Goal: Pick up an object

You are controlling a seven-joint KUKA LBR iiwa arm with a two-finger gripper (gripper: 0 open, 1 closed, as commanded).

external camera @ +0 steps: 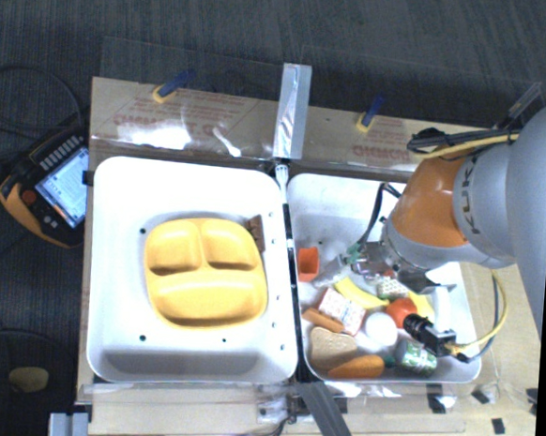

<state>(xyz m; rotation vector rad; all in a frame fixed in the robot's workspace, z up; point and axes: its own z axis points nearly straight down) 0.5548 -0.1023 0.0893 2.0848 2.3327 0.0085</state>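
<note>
My gripper [374, 267] reaches down into the right bin [335, 200], under the orange band of the arm. It hovers over a heap of toy food: a yellow banana-like piece [356, 292], a red tomato [400, 312], a white egg [378, 331], a small carton [339, 309], a slice of bread [332, 344] and an orange carrot [357, 366]. A small orange block [307, 260] lies to the left of the gripper. The arm hides the fingers.
The left bin [124, 191] holds a yellow divided tray [206, 269] with a small brown thing [254, 228] at its upper right corner. A green can [419, 359] lies at the right bin's lower right. A handheld pendant [54, 190] rests off the bench at left.
</note>
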